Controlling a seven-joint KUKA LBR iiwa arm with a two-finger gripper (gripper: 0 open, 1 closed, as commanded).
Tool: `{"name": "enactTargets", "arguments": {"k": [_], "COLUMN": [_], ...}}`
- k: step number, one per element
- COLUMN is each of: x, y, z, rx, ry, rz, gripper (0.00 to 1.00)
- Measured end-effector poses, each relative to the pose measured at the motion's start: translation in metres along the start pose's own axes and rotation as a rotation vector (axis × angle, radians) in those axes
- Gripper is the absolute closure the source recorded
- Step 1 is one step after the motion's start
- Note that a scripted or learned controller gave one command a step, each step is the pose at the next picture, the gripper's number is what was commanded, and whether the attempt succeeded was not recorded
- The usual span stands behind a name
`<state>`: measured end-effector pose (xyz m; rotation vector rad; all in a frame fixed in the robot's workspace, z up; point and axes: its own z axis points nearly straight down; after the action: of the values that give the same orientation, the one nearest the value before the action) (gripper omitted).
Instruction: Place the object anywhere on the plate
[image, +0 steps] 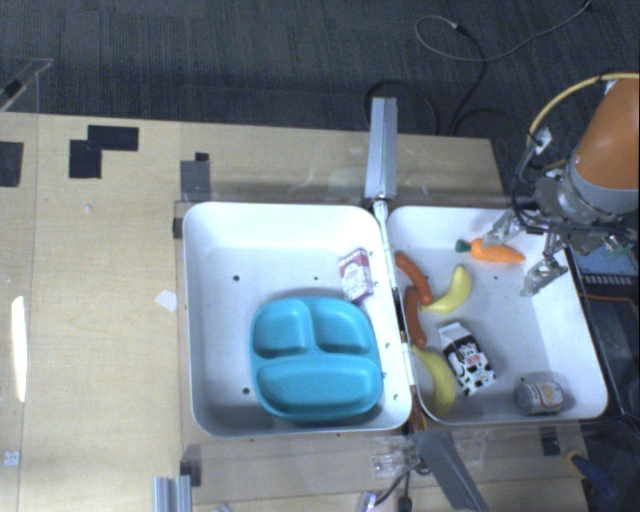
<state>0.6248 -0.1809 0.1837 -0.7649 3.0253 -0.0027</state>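
On my feed the table (100, 330) carries two white bins, the left bin (215, 300) holding the blue divided plate (315, 358) with a small packet (355, 274) near its far right corner. The right bin (570, 330) holds two sausages (413, 290), two bananas (452, 292), a cow-print carton (467, 362), a grey can (541, 396) and a toy carrot (496, 252). My claw (522, 252) hangs over that bin's far right corner, fingers spread, gripping nothing, the carrot just beside it.

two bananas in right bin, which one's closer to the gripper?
The upper curved yellow banana, beside the sausages, lies closer to the gripper; the other banana lies by the bin's front edge.
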Motion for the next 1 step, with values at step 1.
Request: {"name": "enactTargets", "arguments": {"k": [1], "x": [-0.0028], "y": [-0.0014], "z": [-0.0137], "rx": [0.006], "ry": [-0.011], "rz": [0.005], "gripper": [1.00]}}
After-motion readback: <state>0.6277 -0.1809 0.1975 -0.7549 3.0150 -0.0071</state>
